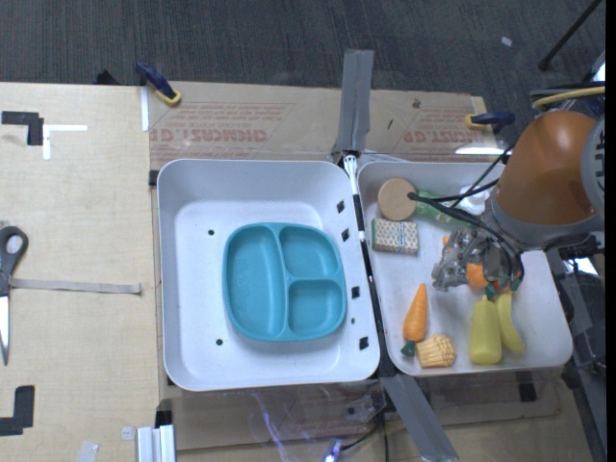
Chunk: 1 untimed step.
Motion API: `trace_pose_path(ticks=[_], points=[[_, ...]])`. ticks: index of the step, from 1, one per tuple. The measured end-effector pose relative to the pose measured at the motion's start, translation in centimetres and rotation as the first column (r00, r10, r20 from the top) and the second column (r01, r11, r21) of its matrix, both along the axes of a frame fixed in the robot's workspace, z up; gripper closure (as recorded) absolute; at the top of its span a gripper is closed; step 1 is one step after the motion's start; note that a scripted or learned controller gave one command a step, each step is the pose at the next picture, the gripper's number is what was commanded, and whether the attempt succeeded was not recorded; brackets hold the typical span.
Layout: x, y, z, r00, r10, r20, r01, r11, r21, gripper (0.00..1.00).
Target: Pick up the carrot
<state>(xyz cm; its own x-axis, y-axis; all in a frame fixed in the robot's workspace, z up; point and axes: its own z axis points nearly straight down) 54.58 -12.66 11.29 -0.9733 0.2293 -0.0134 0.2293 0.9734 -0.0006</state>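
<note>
carrot (416, 312) open above; corn (435, 351) touches its tip.

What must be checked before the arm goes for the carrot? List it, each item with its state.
1. Carrot lies in the right bin, in plain sight: ok.
2. Gripper is above the carrot: not ok, it hangs up and to the right of it.
3. Gripper is free of any load: cannot tell, something orange sits right at it.
4. Room around the carrot: not ok, the corn piece lies close by its lower tip.
5. Carrot's top side is uncovered: ok.
6. Blue divided plate in the left bin is out of the path: ok.
</note>
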Motion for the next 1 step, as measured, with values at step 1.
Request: trace_pose_path(ticks=[1], points=[[-6.45,1.36,-1.92,0.962,0.275,-0.003,-0.275,0.962,-0.001,1.00]])
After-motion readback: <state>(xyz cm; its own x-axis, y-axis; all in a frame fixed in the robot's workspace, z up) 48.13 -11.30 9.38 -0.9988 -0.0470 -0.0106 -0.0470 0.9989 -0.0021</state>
